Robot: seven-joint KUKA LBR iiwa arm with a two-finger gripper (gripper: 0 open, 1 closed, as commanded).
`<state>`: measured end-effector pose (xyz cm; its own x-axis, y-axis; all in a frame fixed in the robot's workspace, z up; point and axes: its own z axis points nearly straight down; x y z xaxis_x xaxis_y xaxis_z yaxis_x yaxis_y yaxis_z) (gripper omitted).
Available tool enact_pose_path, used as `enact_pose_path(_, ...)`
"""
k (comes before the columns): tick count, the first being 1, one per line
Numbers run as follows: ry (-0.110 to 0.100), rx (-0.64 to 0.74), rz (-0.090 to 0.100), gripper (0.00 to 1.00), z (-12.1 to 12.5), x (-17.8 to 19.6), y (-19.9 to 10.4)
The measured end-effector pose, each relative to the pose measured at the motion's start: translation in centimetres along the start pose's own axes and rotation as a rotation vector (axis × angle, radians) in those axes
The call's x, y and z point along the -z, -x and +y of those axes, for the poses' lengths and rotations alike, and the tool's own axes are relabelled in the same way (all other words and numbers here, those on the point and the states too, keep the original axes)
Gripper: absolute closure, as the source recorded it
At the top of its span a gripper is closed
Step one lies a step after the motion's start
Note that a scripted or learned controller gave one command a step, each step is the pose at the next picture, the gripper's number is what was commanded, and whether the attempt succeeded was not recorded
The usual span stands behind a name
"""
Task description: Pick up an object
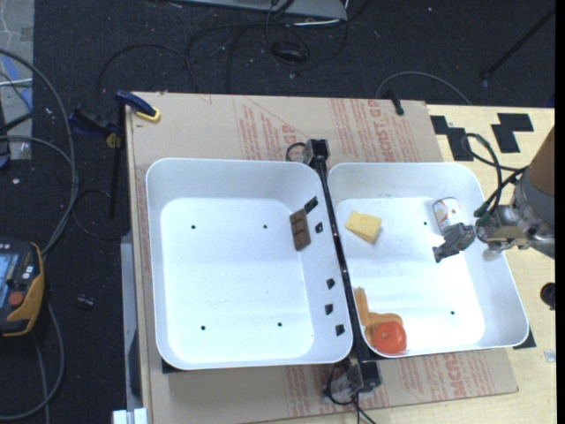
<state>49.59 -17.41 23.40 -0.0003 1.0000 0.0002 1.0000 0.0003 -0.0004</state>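
A small white can [446,211] with a red label lies on its side near the far right corner of the right bin [494,276], just beside the dark tip of the gripper [452,242], which hangs a little toward the near side of it. Nothing shows between the fingers, and whether they are spread or pressed together cannot be told from this slanted overhead view.

To take the can cleanly, the arm would likely need to shift toward the bin's far edge, line the fingers across the can's narrow width rather than along its length, and come down straight — a round body on its side may roll away if nudged from one side.

A yellow sponge-like block [364,227] sits in the same bin near its far left corner, well apart from the can. An orange-red ball [387,335] rests in the near left corner, touching an orange strip along the left wall. The left bin [177,237] holds a brown chocolate-like bar [300,230] against its right wall. Both bins stand on a cardboard-covered surface [229,122]. The right bin's far wall, close behind the can, is the main obstacle — it leaves little room on that side.
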Motion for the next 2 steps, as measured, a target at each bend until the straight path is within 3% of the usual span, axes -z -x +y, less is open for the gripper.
enact_pose_path(1,-0.001,0.002,0.0,0.0,-1.6,-0.3,2.1)
enact_pose_path(2,0.004,-0.048,-0.001,0.0,-1.8,4.4,1.2)
